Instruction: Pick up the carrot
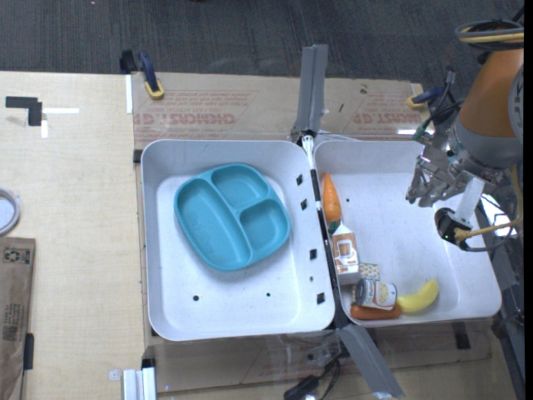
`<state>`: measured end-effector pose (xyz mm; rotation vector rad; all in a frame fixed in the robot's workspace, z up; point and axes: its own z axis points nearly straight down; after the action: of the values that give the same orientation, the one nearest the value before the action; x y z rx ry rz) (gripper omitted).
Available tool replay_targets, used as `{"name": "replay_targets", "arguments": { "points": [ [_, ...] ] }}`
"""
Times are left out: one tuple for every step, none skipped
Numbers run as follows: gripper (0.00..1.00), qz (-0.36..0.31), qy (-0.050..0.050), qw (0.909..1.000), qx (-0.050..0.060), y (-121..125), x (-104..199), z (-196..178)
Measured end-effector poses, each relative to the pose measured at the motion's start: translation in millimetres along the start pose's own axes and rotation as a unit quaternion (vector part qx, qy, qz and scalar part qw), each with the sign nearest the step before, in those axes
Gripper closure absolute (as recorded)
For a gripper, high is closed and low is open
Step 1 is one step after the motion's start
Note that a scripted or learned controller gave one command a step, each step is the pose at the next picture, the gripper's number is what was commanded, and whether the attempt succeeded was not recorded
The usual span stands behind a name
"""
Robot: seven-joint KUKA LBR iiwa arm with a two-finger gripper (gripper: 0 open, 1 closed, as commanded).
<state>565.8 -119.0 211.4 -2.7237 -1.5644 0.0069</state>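
Grey hand point(426, 188) above right bin point(391, 223), apart from carrot point(331, 198)

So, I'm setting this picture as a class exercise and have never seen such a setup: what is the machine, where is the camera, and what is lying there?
One fixed camera looks down at a slant on a bench with two shallow white bins. The grey and orange robot arm reaches in from the right; its claw hangs over the right bin, holding nothing. The left bin holds a blue divided plate. Along the right bin's left wall lies the carrot, then a small carton, a can and a banana.
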Motion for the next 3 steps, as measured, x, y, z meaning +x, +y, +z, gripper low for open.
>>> {"name": "replay_targets", "arguments": {
  "points": [
    [1.0,0.158,0.0,0.9875,0.0,18,30,0],
    [0.0,0.158,0.0,0.9874,0.001,17,30,0],
    [0.0,0.125,0.0,0.9921,0.0,41,53,-55]
  ]
}}
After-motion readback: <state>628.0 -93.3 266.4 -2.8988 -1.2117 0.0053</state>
